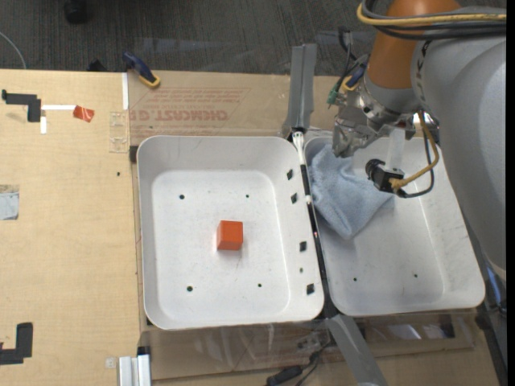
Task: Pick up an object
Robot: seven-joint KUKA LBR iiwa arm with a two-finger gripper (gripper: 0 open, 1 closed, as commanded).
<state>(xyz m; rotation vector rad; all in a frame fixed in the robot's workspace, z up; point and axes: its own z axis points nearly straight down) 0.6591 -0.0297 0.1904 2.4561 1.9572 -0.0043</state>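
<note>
Fingers on my two-finger gripper (348, 145) press into the crumpled pale-blue cloth (344, 193), but I cannot tell whether they are apart or closed. That soft, folded cloth lies in the shallow right-hand white bin (418, 292), bunched against its near-left wall, with smooth open floor beyond. Left of the cloth, a small orange-red block (230, 236) sits mid-floor in the left white bin (161, 215). Behind the cloth, brown cardboard (193, 107) shows mirrored lettering, seemingly "CHEMCRST".

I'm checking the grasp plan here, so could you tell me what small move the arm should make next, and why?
Probably a short descent: the gripper sits at the top edge of the blue cloth in the right bin, nearer than the orange block.
</note>
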